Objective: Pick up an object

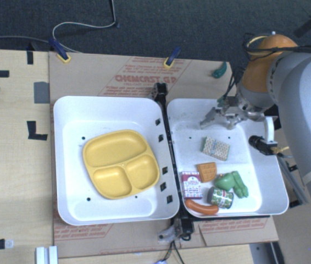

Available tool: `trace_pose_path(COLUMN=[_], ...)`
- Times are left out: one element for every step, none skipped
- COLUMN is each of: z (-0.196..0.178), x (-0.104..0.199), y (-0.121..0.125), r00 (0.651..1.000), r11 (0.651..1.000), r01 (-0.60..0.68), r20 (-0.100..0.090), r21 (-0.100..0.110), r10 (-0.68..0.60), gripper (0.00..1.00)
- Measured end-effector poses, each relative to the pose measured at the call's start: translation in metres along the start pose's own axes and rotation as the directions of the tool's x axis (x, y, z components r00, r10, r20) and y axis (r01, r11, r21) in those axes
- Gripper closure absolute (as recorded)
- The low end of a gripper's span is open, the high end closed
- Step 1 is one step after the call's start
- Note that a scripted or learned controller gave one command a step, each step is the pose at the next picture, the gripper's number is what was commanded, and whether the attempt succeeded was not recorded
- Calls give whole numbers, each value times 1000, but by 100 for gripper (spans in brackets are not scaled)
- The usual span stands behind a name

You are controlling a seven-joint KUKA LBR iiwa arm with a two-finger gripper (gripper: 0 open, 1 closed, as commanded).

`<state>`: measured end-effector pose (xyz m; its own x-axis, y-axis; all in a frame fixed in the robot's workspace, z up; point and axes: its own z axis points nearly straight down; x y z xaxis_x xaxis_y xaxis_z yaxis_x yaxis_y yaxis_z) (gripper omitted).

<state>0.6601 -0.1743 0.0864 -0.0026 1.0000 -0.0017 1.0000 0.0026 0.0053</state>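
Note:
My gripper (219, 122) hangs over the back part of the right bin (265, 202), and its grey fingers look spread open with nothing between them. Just in front of it lies a small speckled green pad (216, 147). Nearer the front edge are an orange cracker-like square (206, 171), a pink and red box (192, 185), a green toy vegetable (234, 182), a small can (220, 197) and a hot dog (201, 207).
The left bin (67, 120) holds a yellow divided plate (121, 163). A black divider (164, 142) runs between the bins. The arm's orange band (262, 65) and grey body rise at the right. Clamps and a cable lie on the cardboard behind.

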Motion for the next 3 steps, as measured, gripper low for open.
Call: trace_pose_path(z=[0, -1, -10], x=[40, 75, 74], y=[-51, -97, -97], r00=[1000, 1000, 1000], r11=[1000, 1000, 1000], r01=[-2, -2, -3], r20=[-1, 0, 1], r21=[4, 2, 1], r10=[2, 2, 3], gripper=[0, 0, 100])
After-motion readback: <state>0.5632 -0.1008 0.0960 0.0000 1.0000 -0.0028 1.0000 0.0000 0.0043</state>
